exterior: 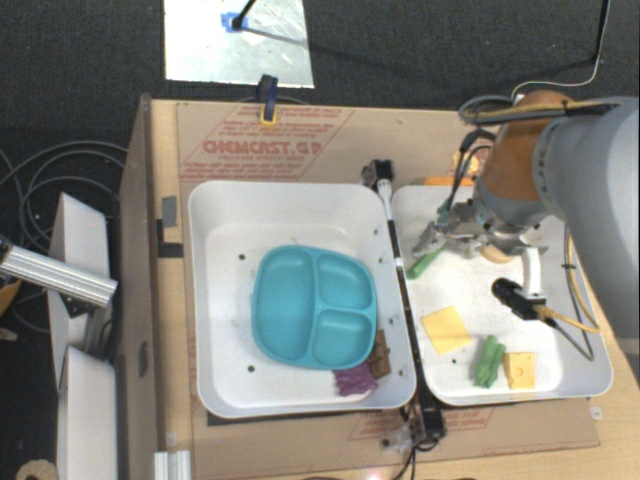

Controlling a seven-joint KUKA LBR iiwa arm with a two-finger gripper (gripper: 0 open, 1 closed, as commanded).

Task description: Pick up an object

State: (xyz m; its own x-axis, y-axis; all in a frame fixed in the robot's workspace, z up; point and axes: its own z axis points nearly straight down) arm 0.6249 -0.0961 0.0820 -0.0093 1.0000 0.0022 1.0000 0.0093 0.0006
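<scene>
My gripper point(447, 232) is low in the far left part of the right bin point(580, 368), under the grey arm point(585, 168) with its orange band. A green stick-shaped piece point(424, 262) lies just below and left of the gripper, close to the bin's left wall. A small peach-coloured object point(494, 252) sits just to its right. Nearer the front lie a yellow flat slice point(446, 328), a green vegetable piece point(487, 360) and a yellow cheese-like block point(519, 369).
The left bin point(215, 228) holds a blue divided plate point(314, 306), with a purple piece point(352, 380) and a brown piece point(381, 356) at its front right. A black part with a cable point(516, 299) hangs over the right bin. Cardboard lies under both bins.
</scene>
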